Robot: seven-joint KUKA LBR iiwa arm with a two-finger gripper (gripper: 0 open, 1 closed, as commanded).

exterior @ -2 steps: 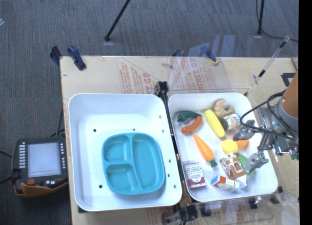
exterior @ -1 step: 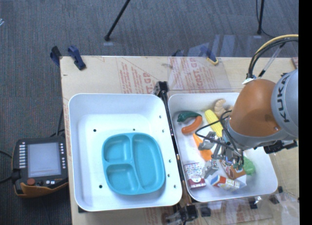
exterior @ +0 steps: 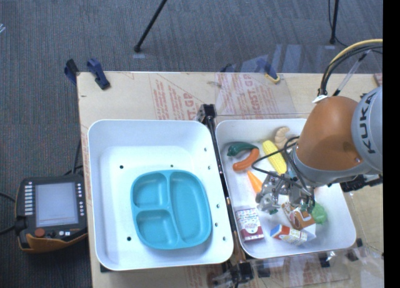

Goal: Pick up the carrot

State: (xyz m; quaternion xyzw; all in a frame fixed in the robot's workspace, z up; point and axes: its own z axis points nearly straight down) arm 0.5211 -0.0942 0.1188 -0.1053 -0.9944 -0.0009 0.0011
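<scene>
Robotics lab. Evidence: KUKA arm (exterior: pixel 337 137) over bench (exterior: pixel 181 96) covered in taped cardboard, two white bins (exterior: pixel 100 155), teach pendant (exterior: pixel 53 208) on grey carpet, tripod legs (exterior: pixel 156 15), clamps (exterior: pixel 97 73) on bench edge.

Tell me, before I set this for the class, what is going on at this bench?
A grey robot arm reaches from the right into the right bin, which holds toy food. Its gripper hangs low in the middle of that bin, just right of the orange carrot. The carrot lies on the bin floor, not between the fingers, so it is not yet picked up. A corn cob and a red carton lie nearby. The left bin holds a blue divided plate.
</scene>
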